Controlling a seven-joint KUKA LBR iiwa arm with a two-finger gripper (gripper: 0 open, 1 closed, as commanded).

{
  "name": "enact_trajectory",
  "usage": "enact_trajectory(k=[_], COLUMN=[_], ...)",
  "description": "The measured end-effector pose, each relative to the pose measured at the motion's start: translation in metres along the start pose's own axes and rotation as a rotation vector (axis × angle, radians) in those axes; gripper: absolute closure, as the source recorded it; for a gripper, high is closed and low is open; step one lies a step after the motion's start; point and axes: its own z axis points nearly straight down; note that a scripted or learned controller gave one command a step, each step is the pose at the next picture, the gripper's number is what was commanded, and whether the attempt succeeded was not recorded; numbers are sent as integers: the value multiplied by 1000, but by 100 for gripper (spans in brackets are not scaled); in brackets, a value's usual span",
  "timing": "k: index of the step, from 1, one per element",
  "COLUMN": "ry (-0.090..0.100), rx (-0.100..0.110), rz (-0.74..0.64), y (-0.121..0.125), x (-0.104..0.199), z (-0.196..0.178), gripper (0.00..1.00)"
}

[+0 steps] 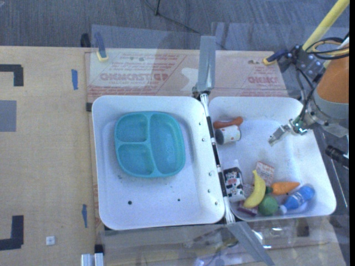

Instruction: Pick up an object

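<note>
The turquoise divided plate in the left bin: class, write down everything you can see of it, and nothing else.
The turquoise divided plate looks like moulded plastic, a rounded rectangle with a raised rim. Ridges split it into three compartments: one large on the right, two smaller stacked on the left. It lies flat, right way up, slightly rotated, in the upper middle of the left white bin, resting on the bin's floor. Its compartments hold nothing visible, and nothing else touches it.

floor [66, 10] — grey carpet | bench [39, 148] — tan wood, black tape marks [14, 75]
</note>
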Motion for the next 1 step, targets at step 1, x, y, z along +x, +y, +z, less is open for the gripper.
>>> enact_trajectory(k=[1], ry=[28], rx=[20], rz=[-21], y=[53], x=[-16], z=[22], gripper=[0])
